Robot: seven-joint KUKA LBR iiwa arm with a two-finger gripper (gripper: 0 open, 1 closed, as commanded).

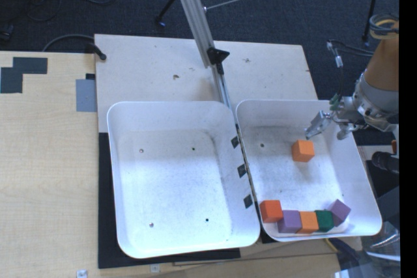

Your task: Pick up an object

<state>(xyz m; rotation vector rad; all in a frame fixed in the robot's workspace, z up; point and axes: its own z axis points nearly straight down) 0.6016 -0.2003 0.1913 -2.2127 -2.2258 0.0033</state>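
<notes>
1 orange cube (303, 151) sits alone in the middle of the right bin (365, 189), just below-left of the pincer (329, 125), whose fingers look spread and hold nothing. Best to centre over that cube, straddle 2 flat faces, then descend; the corner row (305, 215) is crowded.

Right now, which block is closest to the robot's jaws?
The lone orange block in the middle of the right bin. It sits by itself just below the gripper, while the other blocks are lined up along the bin's near edge.
</notes>
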